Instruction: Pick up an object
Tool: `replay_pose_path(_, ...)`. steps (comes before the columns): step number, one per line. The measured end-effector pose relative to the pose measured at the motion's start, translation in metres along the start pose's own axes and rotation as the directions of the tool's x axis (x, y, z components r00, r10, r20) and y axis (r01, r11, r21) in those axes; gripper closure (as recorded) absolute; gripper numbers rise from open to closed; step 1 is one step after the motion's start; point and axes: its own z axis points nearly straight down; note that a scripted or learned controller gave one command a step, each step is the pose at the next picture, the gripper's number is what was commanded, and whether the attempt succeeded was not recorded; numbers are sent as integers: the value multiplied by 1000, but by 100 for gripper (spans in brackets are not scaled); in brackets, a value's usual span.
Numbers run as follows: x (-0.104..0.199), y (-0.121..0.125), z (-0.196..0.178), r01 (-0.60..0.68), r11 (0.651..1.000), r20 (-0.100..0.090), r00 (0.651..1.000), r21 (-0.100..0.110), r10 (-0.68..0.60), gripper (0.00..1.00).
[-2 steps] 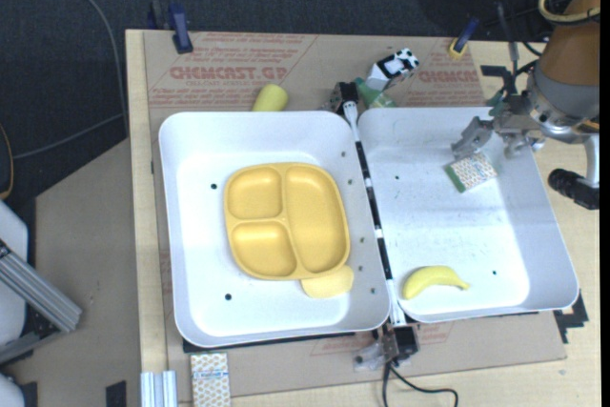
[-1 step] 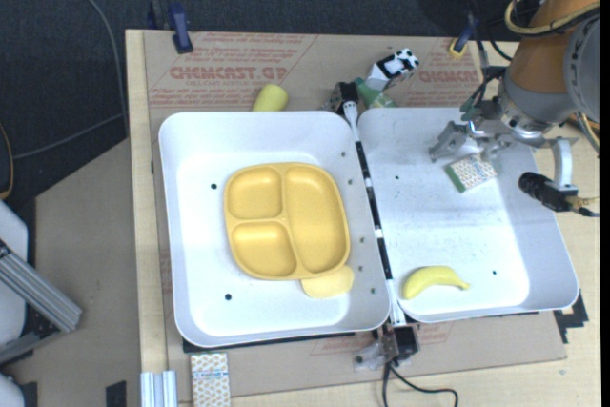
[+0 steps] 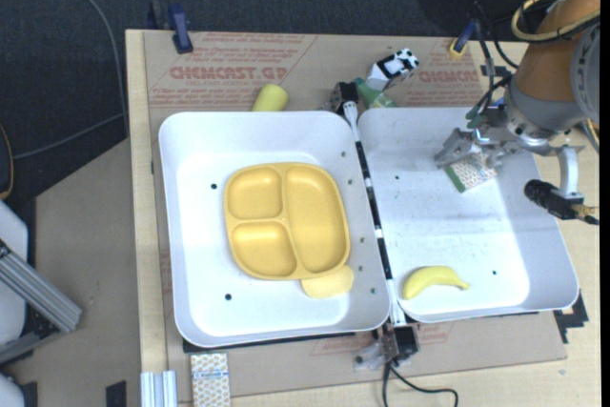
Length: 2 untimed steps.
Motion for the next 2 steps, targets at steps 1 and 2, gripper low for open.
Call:
replay_pose_path(1, -14, 13, 29, 1, 1000, 3, 1000, -10, -1, 0)
replay_pose_path(2, -14, 15, 17, 3, 1000, 7, 1000, -17, -3, 100)
